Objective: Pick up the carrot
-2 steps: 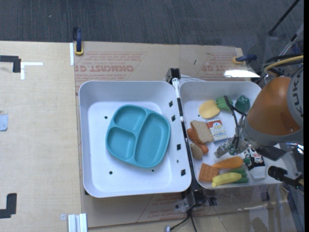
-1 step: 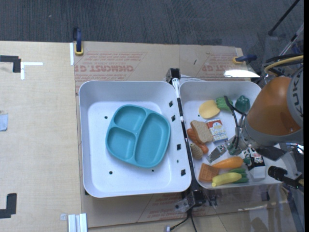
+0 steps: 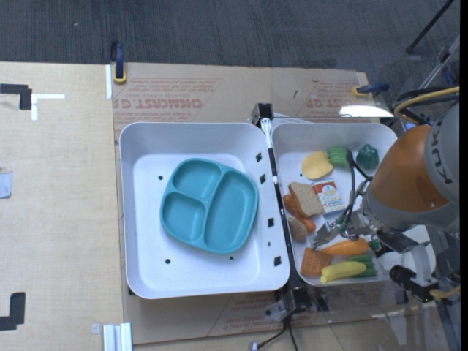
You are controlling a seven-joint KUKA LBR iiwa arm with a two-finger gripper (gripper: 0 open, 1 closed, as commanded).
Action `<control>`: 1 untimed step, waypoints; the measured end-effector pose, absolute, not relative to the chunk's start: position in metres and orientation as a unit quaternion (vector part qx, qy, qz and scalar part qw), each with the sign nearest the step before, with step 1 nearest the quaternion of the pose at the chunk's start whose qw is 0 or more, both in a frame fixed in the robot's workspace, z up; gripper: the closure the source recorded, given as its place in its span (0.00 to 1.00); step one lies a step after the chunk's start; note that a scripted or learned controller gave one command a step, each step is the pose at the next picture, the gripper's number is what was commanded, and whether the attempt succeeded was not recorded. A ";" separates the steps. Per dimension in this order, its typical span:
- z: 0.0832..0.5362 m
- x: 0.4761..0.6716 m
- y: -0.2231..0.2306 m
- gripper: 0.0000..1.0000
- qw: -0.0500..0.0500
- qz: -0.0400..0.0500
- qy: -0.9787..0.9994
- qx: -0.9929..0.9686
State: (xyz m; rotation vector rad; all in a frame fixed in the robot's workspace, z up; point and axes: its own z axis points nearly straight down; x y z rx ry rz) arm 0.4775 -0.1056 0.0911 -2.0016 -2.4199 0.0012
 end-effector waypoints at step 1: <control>0.100 0.479 -0.106 1.00 -0.001 0.000 -0.771 -0.637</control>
